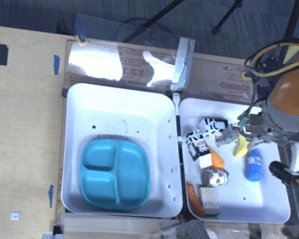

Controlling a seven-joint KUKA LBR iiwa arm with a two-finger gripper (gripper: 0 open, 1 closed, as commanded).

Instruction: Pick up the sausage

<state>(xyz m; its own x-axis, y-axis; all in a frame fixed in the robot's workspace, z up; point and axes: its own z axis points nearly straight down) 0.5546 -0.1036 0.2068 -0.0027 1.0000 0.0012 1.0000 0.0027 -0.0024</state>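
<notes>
Overhead, the grey arm with its orange band [295, 90] reaches in from the right and hangs over the far part of the right-hand shallow white bin [268, 207]. Its end effector [240, 133] sits low above the clutter there; whether it is released or clenched cannot be told from this angle, and nothing is plainly caught in it.

An orange-red sausage [194, 199] lies at the near left corner of that bin, against the wall, just beside a small patterned grey block [210, 200]. It is well apart from the end effector. Farther in are a round white toy with a painted face [216, 177], an orange carrot-shaped piece [217, 159], a black-and-white cow-patterned soft toy [206, 132], a yellow banana-like piece [241, 146] and a small blue bottle [253, 166].

Left of this, the other shallow white bin [87, 101] holds a blue plastic plate with three compartments [115, 173], set toward its near side. Both bins rest on the pale wooden surface [17, 128].
</notes>
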